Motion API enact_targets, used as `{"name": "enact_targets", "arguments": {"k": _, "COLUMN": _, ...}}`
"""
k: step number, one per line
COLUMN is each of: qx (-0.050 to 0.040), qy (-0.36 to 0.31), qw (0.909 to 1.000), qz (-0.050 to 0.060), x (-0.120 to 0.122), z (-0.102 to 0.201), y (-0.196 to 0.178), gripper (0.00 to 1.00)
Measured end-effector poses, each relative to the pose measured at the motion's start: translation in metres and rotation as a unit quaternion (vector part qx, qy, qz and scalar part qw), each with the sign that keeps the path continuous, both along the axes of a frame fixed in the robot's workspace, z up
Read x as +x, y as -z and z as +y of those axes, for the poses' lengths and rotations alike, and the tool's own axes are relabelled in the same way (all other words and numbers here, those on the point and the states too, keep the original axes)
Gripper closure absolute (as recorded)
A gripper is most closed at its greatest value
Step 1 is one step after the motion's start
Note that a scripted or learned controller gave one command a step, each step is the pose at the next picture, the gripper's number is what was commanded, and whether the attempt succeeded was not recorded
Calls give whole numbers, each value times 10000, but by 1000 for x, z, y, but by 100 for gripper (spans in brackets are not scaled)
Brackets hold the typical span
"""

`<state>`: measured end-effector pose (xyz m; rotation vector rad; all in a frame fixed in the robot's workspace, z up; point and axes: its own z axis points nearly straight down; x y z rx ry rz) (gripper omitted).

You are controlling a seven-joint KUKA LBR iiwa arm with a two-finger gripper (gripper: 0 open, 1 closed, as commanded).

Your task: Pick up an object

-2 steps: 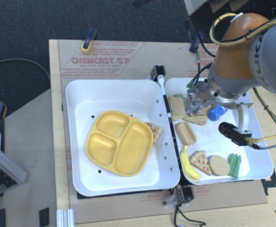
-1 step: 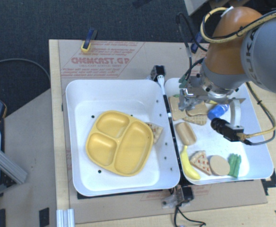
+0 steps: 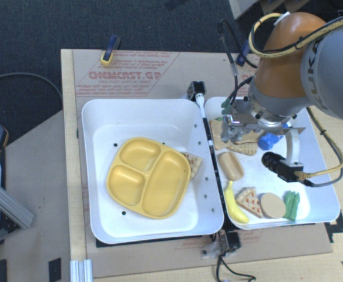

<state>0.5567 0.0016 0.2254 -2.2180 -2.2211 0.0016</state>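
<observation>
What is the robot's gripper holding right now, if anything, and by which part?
It cannot be told. The two-finger gripper is low in the right white bin over a tan waffle-like piece, its tips hidden.

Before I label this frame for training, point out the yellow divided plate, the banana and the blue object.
yellow divided plate (image 3: 149,177): camera view, on the ridge between its compartments.
banana (image 3: 235,207): camera view, middle of its curved body.
blue object (image 3: 269,141): camera view, on its visible top, beside the arm's wrist.
</observation>
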Motion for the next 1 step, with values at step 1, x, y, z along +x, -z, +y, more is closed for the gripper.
{"name": "enact_targets", "arguments": {"k": 1, "qx": -9, "qy": -1, "qw": 10000, "qz": -29, "x": 11, "z": -3, "y": -9, "gripper": 100}}
